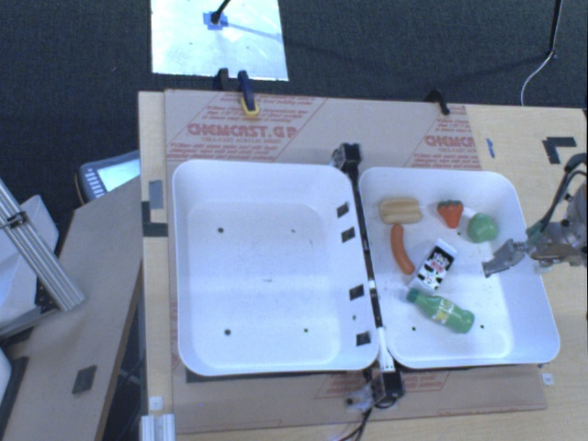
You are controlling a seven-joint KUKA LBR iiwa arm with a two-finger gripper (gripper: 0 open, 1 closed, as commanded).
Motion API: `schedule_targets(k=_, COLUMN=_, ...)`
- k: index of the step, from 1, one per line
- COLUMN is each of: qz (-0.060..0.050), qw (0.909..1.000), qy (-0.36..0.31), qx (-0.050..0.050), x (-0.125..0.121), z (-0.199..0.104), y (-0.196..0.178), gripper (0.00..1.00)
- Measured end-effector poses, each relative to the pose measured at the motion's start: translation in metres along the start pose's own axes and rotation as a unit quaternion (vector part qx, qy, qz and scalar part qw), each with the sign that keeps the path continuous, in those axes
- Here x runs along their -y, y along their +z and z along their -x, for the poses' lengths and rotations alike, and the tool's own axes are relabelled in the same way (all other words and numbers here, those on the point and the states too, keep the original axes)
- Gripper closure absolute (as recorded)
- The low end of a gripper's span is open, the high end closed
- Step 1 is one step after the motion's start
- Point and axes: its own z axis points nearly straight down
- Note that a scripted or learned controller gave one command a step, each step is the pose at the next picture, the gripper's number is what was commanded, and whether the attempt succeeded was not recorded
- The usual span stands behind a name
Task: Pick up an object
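The right bin (524, 333) holds several small things: a tan bun (401, 210), an orange sausage (401, 249), a red strawberry (450, 213), a green ball (481, 227), a black-and-white carton (435, 266) and a green bottle (443, 310) lying on its side. My gripper (501, 260) comes in from the right edge over the right side of this bin, below the green ball and to the right of the carton. It touches none of them and nothing shows in it.
The left bin (188, 274) sits beside the right one, with a black clipped divider (360, 265) between them. Both rest on a cardboard sheet (276, 131). A cable (551, 35) hangs at the top right. A metal frame (37, 255) stands at the left.
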Motion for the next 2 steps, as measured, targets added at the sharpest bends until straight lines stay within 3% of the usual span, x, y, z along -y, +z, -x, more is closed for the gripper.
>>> schedule_targets(k=1, qz=0.010, qw=0.9999, qy=-0.003, qx=0.002, x=0.001, z=-0.033, y=-0.171, gripper=0.00)
schedule_targets(k=2, qz=0.010, qw=0.9999, qy=0.002, qx=0.005, x=-0.008, z=0.018, y=-0.319, gripper=0.00)
